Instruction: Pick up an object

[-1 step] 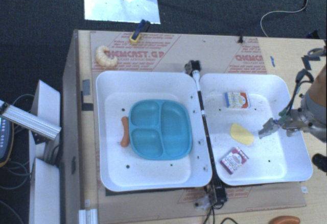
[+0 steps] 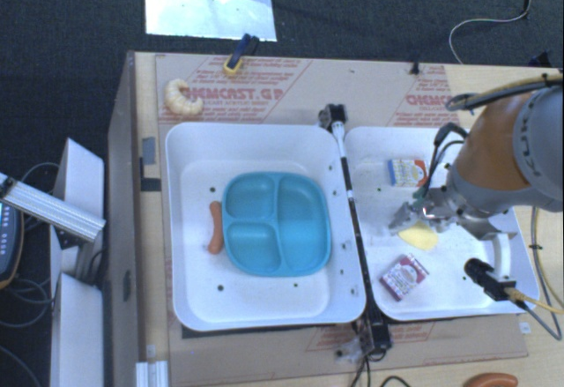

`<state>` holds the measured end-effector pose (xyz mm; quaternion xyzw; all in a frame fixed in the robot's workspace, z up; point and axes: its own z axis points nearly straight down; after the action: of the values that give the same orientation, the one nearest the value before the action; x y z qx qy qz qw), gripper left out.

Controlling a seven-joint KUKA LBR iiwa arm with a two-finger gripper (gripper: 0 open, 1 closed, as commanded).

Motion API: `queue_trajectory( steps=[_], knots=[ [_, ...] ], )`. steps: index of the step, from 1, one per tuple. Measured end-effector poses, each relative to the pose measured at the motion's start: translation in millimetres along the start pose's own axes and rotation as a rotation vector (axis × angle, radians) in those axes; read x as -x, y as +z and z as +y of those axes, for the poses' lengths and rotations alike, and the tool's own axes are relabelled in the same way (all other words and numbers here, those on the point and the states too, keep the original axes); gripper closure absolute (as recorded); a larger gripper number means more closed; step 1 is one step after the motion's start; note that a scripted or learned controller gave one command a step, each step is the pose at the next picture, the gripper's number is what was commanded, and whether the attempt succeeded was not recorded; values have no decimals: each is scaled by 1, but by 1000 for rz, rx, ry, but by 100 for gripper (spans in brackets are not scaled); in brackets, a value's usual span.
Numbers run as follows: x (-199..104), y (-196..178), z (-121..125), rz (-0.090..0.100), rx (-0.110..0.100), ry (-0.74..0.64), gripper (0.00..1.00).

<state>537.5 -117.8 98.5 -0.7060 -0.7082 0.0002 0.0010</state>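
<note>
Camera view: you look down on two white bins on the desk.
Claw (image 2: 414, 216): low in the right bin (image 2: 370, 200); you cannot tell its state.
Yellow piece (image 2: 419, 239): just beside the claw, contact unclear.
Red packet (image 2: 404, 276): nearer you, apart.
Small card (image 2: 406, 171): beyond the claw.
Left bin (image 2: 189, 200): blue divided plate (image 2: 275, 223), orange sausage (image 2: 215, 227) beside it.

Grey arm (image 2: 538, 134) with orange band (image 2: 489, 147), black cables, metallic tool (image 2: 414, 213)
</note>
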Motion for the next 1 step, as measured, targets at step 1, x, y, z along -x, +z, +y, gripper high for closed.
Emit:
queue_trajectory(
  steps=[1],
  knots=[
    [1, -11, 1, -1, 3, 0, 100]
  ],
)
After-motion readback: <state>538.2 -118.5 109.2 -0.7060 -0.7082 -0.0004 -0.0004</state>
